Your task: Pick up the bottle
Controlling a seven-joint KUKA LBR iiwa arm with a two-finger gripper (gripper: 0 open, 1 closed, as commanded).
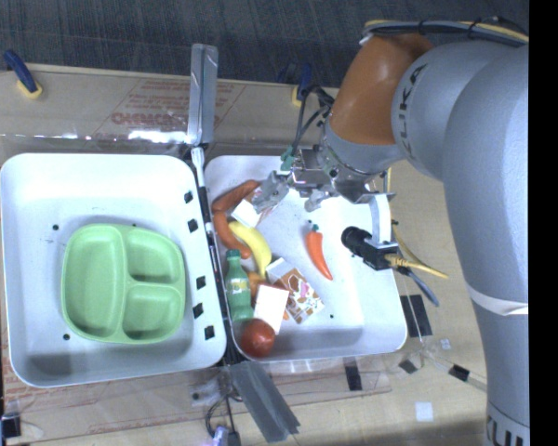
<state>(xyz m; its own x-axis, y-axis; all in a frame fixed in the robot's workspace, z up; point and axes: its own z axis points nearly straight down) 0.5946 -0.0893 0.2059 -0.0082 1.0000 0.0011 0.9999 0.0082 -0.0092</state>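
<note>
L bin (19, 170): we see a green divided plate (121, 282) near its middle. R bin (353, 309): green bottle (235, 284) lies along the bin's left wall, lower half, cap twd the far edge, betw. the banana (251, 242) and a red round fruit (257, 339) at the near-left corner. Brown sausage (228, 203) curves beyond the banana, by the left wall. White box (270, 307) touches the bottle's right side, w/ a patterned carton (302, 297) just beside it. Gripper (293, 193) hovers over the bin's far part, jaws apart w/ nothing betw. them, well apart from the bottle. Orange carrot (318, 252) lies mid-bin.
</note>
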